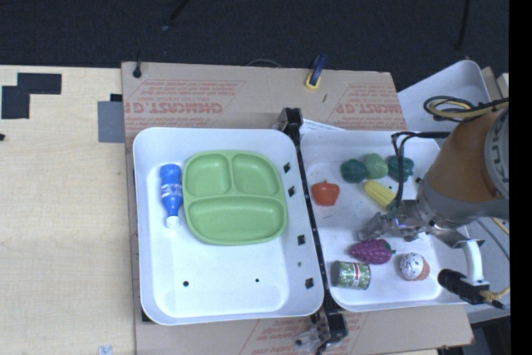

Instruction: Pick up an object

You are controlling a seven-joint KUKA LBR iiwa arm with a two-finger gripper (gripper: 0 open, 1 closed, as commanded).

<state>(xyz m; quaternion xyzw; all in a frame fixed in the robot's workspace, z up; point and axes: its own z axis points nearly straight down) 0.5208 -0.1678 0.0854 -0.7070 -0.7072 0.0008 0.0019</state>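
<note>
Left bin (pixel 158 278): green divided tray (pixel 233 197) near the middle; blue bottle (pixel 170 193) just beside its left edge, lying lengthwise, white cap toward the near side.

Right bin (pixel 341 154): red piece (pixel 325 193) near the left wall; dark green lump (pixel 355 170) and lighter green one (pixel 375 165) touching, toward the far side; yellow piece (pixel 379 194) just below them; purple grape bunch (pixel 371 250) near the middle; can (pixel 352 274) with red and green label on its side at the near wall; a round white-and-orange object (pixel 411 266) to the can's right.

Arm — enters from the right, orange band above the wrist. Hand (pixel 391 223) low in the right bin, between the yellow piece and the grapes, just above the grapes; whether it is wide or narrow, cannot tell. Nothing seen held.

Table (pixel 58 204): pale wood, cardboard sheet (pixel 208 100) under the bins.
</note>
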